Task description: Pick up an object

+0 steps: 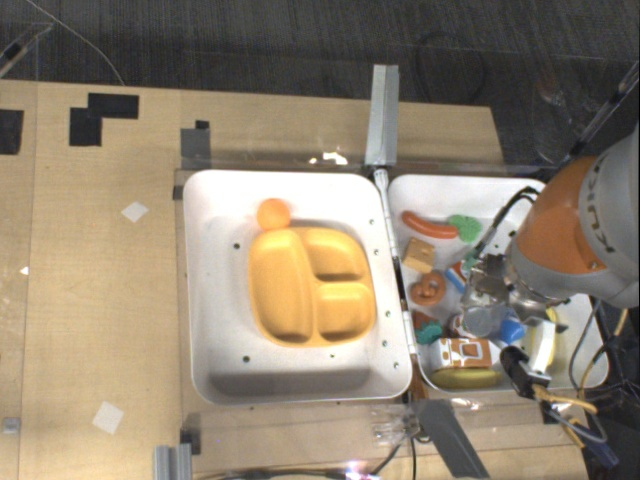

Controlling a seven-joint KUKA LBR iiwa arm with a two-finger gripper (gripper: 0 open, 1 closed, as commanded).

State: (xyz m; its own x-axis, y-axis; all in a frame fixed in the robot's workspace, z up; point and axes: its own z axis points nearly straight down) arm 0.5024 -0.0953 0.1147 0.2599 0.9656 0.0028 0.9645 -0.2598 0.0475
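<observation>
Objects for picking lie crowded in the right-hand shallow white bin (590,368): a red sausage-shaped toy (430,227) at about eleven o'clock in that bin, a green leafy piece (465,228) just beside it toward twelve, a small tan block (419,256) below the sausage, a brown ring-shaped toy like a doughnut (429,289) at nine o'clock, a teal scrap (428,334) under it, and a yellow banana-shaped piece (464,376) at the six o'clock edge with a small orange-and-white box (464,352) touching its top. A blue piece (511,330) shows near the bin's middle, partly covered.

The grey arm with its orange band (560,233) enters from three o'clock and covers much of the bin's right half. The two-finger gripper (480,298) hangs low among the toys at the bin's centre; its metal parts blur into the clutter, so I cannot tell how it stands or whether anything is between its tips.

The left-hand shallow white bin (215,278) holds a yellow three-compartment plastic tray (308,284) at its centre, tilted slightly, with a small orange ball (274,213) touching the tray's eleven o'clock corner. A metal divider post (382,118) stands at twelve o'clock between the bins.
</observation>
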